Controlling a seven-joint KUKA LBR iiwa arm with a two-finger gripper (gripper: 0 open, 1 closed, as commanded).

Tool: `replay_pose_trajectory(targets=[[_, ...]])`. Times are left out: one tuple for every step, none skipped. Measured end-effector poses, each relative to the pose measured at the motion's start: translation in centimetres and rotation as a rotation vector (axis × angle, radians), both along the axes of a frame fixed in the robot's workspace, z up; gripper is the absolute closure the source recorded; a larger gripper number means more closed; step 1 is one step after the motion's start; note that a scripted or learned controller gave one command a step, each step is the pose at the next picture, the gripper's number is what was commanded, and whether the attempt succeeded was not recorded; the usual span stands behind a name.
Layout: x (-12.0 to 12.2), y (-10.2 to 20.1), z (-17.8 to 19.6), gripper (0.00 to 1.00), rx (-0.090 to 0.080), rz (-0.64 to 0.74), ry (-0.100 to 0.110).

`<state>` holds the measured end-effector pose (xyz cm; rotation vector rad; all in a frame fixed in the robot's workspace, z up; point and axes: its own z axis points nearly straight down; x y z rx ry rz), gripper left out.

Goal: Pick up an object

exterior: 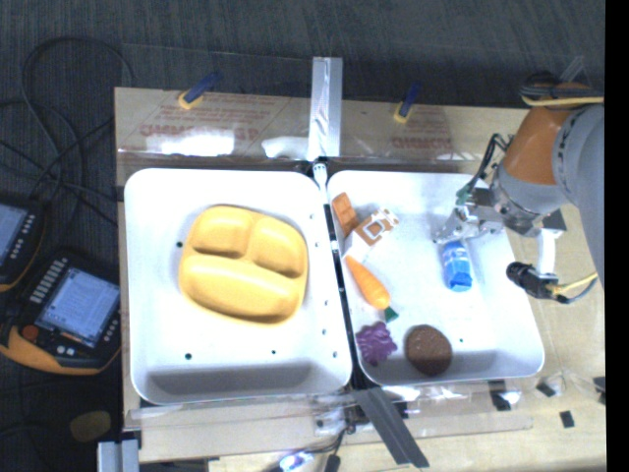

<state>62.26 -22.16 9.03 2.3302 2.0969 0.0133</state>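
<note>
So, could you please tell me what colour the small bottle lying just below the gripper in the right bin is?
The bottle is blue with a lighter label, seen best in the camera view.

The tool (pixel 462 216) hung over the right bin (pixel 511 347), a bottle (pixel 457 265) just below it. Carrot (pixel 369 284), box (pixel 373 226), grapes (pixel 375 342) and ball (pixel 428 349) lay to its left; the tray (pixel 243 263) lay farther left, in the left bin (pixel 157 362).

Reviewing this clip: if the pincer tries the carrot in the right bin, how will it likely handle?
The carrot looks like a smooth, tapered toy, so it is probably stiff and light. Lying on its side, it may roll or slip out of a pinch. It sits close to the bin wall, which may crowd a finger.
</note>
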Motion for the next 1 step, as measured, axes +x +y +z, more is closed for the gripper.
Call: replay_pose_trajectory(targets=[[-5.08, 6.48, 9.72, 1.00, 0.000, -0.053, 0.013]])
